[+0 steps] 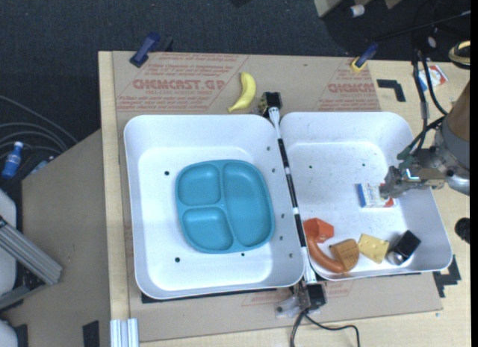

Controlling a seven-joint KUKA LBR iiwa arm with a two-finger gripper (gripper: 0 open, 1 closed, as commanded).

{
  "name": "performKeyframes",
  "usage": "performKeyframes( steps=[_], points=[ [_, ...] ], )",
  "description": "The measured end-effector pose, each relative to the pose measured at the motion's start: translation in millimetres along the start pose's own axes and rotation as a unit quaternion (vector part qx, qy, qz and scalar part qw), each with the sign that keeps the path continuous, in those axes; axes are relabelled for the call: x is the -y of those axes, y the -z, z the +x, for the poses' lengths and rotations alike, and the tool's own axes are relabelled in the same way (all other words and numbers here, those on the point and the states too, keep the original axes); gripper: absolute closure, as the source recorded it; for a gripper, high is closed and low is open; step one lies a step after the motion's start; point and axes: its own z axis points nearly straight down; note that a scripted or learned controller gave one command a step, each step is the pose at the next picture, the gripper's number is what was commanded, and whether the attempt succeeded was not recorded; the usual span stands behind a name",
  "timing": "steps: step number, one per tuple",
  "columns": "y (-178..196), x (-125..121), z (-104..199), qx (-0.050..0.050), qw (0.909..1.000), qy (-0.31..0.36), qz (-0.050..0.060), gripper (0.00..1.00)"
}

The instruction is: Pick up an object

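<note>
My gripper point(393, 183) reaches in from the right over the right bin point(336, 140). It hangs at the right end of a small blue, white and red packet point(369, 195) on the bin floor; whether it touches the packet is unclear. Along the bin's front edge lie an orange-red piece point(317, 227), a curved red sausage point(324, 258), a brown chunk point(345, 252), a yellow wedge point(373, 247) and a small black object point(405, 246).
A blue divided plate point(224, 205) lies in the left bin point(149, 144). A toy banana point(243, 93) rests on the board behind the bins. Cables hang by the arm at the right.
</note>
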Motion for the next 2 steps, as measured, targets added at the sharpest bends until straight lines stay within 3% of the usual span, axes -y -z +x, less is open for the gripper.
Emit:
performKeyframes(
  steps=[1, 2],
  points=[
    [-33, 1, 47, -0.001, 1.0, 0.0, 0.002, 1.0],
    [-11, -19, 57, 0.0, 1.0, 0.0, 0.001, 1.0]
  ],
)
